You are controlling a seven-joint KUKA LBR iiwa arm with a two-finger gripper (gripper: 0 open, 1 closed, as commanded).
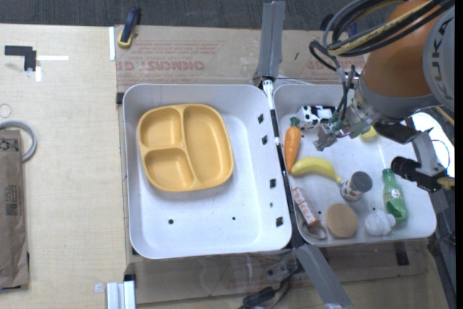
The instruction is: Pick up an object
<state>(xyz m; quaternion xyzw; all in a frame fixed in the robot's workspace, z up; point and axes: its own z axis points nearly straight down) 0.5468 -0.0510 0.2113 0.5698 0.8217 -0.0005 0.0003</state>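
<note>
Gripper low in right bin, fingers' state can't tell; just by it cow toy and carrot; banana below; yellow divided plate in left bin

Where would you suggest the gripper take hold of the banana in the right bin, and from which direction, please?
Probably at the middle of the banana, coming straight down from above, with the gripper turned so its fingers close across the width. The banana lies flat on the right bin floor, curving from beside the carrot toward the small can; the middle is thickest and clearest of both.
</note>
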